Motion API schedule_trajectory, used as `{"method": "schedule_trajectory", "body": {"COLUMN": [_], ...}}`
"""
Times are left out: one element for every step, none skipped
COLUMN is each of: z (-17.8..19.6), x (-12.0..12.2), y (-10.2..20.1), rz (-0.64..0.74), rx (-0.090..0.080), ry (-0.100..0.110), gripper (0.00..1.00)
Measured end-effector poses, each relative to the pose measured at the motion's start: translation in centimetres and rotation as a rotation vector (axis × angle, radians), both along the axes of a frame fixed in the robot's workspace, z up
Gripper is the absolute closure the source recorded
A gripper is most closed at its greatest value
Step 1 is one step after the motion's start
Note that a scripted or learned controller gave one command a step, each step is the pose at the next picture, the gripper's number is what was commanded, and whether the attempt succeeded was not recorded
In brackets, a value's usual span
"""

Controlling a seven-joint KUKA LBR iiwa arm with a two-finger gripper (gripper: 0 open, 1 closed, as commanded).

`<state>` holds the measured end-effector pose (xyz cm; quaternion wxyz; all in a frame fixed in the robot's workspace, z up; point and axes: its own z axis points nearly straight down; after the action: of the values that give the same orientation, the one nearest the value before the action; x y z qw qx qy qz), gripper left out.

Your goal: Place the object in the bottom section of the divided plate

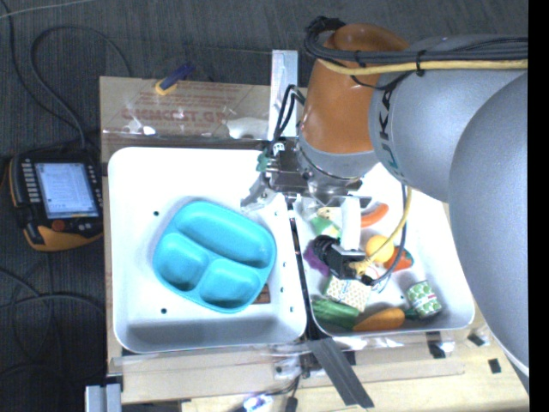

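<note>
The task is judged to be at its opening stage. Nothing is seen in the blue moulded plastic divided plate (214, 251), which is laid at a slant in the left shallow white bin (129, 230) on the wooden worktop (137, 101). Its three compartments are all shown bare: a long one on the far right side and two smaller ones on the left and near sides. The near small compartment (227, 283) is taken to be the bottom section named in the task, though this is only a judgement.

The end effector (283, 183) is seen below the grey and orange arm (343, 101), above the wall shared by the two bins and just beyond the plate's far right edge. Whether it is released or clenched cannot be told, as it is largely covered by the wrist, and nothing is seen to be grasped.

The object to be placed cannot be singled out. It is presumed to be among the items lying in the right shallow white bin (459, 312):

- an orange carrot-shaped toy (377, 318)
- a green-and-white patterned cube (422, 299)
- a small white patterned box (347, 294)
- a yellow rounded piece (377, 247)

All of these are parted from the plate by the bin wall.

Every step is therefore judged to be left: an item is to be picked, carried over the wall and set down in the near compartment.
</note>
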<state>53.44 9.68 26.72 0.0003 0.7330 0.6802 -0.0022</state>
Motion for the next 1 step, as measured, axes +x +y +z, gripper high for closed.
{"method": "schedule_trajectory", "body": {"z": [0.81], "x": [0.0], "y": [0.02], "rz": [0.002], "rx": [-0.003], "ry": [0.003], "gripper": [1.0]}}
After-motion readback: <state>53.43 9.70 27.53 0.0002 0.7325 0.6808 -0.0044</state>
